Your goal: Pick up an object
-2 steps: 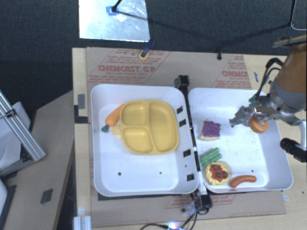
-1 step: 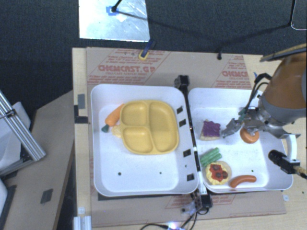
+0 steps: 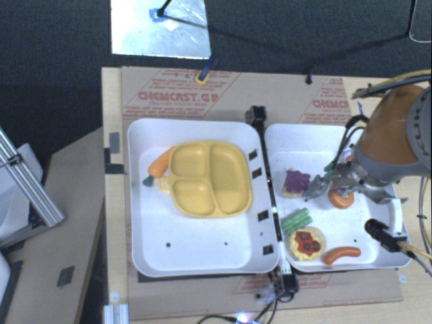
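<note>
The right bin (image 3: 317,137) holds a purple toy on a tan slab (image 3: 295,182), an orange round piece (image 3: 341,199), a green bean-like toy (image 3: 295,219), a small pizza (image 3: 307,243) and a red sausage (image 3: 341,254). My gripper (image 3: 318,189) hangs low over this bin, between the purple toy and the orange piece, pointing left. Nothing shows between its tips. The arm's grey and orange body covers the bin's right part.
In the left bin (image 3: 145,248) lies a yellow divided plate (image 3: 206,179) with an orange carrot (image 3: 160,162) at its left edge. A black divider (image 3: 264,181) separates the bins. A shiny sheet (image 3: 160,19) lies beyond the bench.
</note>
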Robot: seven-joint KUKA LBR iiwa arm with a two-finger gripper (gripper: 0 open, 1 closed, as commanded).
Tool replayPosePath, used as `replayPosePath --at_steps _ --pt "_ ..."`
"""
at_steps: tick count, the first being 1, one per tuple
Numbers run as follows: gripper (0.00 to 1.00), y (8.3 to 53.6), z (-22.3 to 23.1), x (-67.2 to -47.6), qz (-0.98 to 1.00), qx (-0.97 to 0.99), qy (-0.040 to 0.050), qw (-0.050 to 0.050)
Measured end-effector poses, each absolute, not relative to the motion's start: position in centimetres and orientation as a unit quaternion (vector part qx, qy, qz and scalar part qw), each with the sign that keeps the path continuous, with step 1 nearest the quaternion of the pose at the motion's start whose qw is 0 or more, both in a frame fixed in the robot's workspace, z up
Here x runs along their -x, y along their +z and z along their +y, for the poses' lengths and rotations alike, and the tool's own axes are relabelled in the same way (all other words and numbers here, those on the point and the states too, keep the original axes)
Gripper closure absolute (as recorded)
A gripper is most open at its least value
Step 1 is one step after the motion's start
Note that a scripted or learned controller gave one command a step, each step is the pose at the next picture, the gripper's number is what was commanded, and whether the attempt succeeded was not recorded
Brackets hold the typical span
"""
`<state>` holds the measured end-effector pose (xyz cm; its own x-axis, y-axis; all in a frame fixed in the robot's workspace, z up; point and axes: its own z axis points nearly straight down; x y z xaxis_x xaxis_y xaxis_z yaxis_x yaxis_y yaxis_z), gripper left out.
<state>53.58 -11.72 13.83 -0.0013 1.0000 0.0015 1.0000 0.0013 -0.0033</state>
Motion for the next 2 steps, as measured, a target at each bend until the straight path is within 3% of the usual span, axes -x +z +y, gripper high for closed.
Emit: replayPosePath --at_steps 1,2 --pt "0.0 9.0 -11.6 -53.8 -0.708 0.706 -0.0016 -0.001" --pt "1.0 10.2 -11.9 -53.9 -0.707 0.707 -0.002 -0.006"
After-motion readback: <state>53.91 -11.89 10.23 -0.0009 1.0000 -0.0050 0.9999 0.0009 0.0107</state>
